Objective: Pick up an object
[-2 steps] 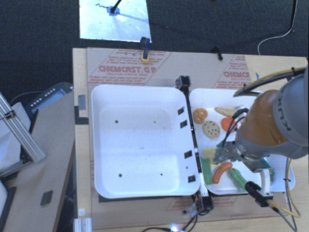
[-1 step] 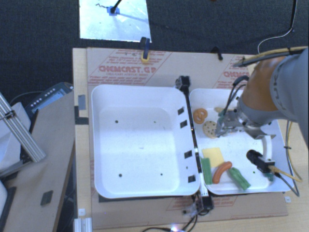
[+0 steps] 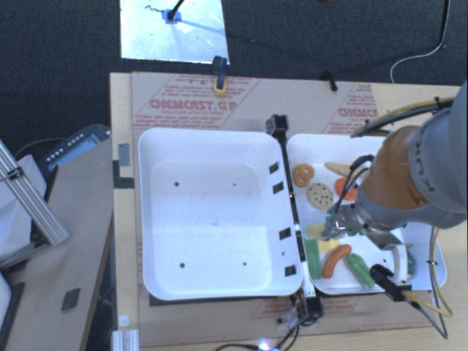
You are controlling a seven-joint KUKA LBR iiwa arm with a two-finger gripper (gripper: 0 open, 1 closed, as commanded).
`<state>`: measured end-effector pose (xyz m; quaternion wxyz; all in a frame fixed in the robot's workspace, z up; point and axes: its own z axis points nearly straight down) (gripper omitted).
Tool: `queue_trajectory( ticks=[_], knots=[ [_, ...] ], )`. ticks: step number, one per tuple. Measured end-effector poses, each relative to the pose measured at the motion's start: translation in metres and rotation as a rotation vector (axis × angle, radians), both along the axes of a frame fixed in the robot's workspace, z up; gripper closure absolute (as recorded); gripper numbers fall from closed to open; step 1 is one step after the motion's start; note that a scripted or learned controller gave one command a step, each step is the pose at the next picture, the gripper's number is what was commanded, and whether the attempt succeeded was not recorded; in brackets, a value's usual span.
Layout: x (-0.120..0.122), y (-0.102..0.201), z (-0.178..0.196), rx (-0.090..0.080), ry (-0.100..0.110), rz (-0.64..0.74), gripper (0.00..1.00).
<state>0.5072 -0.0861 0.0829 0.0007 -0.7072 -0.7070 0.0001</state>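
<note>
Orange sausage-shaped toy (image 3: 336,259), lying slantwise in right white bin (image 3: 365,142) beside green stick (image 3: 312,257). Gripper (image 3: 333,225) just above; grasp state cannot be told. Advise straddling the sausage's middle, clear of neighbours.

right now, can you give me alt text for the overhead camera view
A grey robot arm with an orange band reaches from the right, its end effector low over the right white bin, which holds toy food: a sausage, a round cracker, a pretzel and green pieces. The left white bin sits beside it.

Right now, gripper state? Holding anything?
Gripper: low in the right bin, over the toy food; open or shut, and any hold, cannot be told.
</note>
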Motion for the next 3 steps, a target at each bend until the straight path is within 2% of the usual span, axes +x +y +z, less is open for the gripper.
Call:
queue_trajectory(
  ticks=[1, 2, 3],
  knots=[
    [0.022, -0.024, 0.002, -0.002, -0.005, 0.001, 1.00],
    [0.070, -0.008, 0.002, -0.001, -0.007, 0.008, 1.00],
    [0.036, 0.000, 0.001, 0.000, 0.000, 0.002, 1.00]
  ],
)
